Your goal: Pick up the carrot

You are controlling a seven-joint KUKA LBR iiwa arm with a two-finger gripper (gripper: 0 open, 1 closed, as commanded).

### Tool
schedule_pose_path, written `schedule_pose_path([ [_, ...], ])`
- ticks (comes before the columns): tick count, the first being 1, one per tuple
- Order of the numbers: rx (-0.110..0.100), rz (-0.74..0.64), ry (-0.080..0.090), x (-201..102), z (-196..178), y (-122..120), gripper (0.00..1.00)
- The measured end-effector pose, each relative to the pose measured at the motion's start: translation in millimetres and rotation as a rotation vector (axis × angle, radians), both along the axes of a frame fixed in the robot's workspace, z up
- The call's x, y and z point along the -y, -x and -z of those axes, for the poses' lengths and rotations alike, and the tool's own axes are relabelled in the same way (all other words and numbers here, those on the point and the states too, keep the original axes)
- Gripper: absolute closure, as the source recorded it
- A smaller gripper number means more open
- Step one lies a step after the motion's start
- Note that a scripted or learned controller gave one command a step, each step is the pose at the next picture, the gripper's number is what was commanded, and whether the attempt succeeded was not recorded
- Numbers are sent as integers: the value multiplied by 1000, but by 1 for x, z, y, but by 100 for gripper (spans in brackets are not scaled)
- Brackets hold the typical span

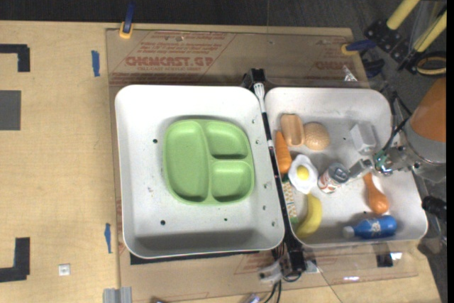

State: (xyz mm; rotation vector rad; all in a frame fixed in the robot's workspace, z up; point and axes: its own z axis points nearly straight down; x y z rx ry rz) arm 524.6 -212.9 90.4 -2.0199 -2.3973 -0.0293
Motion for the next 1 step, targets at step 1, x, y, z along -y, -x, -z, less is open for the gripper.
schedule_pose_path([
  [1,8,-184,11,4,1,38,0],
])
